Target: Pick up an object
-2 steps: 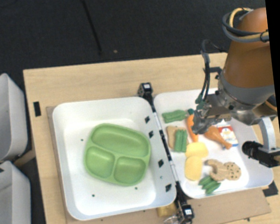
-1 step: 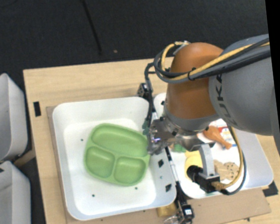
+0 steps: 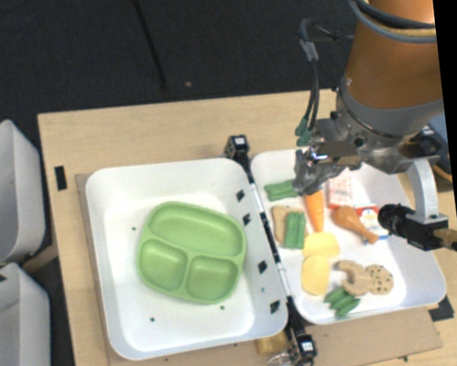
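Your gripper [image 3: 316, 178], its grip state impossible to tell, hangs over the right bin [image 3: 425, 287], directly above the toy carrot [image 3: 316, 209], with the green divided plate [image 3: 191, 252] well left.

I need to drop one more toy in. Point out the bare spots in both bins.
Left bin: bare floor all around the green divided plate, widest along its near and left walls. Right bin: crowded with toy food under the gripper; bare room only at its near right corner, beside the cookie.
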{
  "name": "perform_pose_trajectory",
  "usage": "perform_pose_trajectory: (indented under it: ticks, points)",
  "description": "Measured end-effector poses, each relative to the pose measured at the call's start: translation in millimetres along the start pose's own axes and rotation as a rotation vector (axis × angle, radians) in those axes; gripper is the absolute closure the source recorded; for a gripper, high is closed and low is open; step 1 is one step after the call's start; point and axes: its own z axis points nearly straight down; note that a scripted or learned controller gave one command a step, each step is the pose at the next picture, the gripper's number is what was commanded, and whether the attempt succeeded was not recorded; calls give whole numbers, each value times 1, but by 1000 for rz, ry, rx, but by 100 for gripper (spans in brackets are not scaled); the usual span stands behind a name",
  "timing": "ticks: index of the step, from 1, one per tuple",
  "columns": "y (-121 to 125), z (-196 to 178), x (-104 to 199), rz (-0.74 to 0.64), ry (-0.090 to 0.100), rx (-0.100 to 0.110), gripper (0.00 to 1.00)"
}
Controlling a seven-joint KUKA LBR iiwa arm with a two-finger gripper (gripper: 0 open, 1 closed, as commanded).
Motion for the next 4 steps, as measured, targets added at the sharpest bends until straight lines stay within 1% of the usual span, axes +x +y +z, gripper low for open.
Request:
perform_pose_trajectory:
  ticks: [1, 2, 3, 4]
  points:
    - [-1, 6, 29, -3, -1, 16, 100]
    - [0, -4, 27, -13, -4, 17, 100]
    - [2, -1, 30, -9, -1, 18, 100]
    - [3, -12, 29, -20, -3, 17, 100]
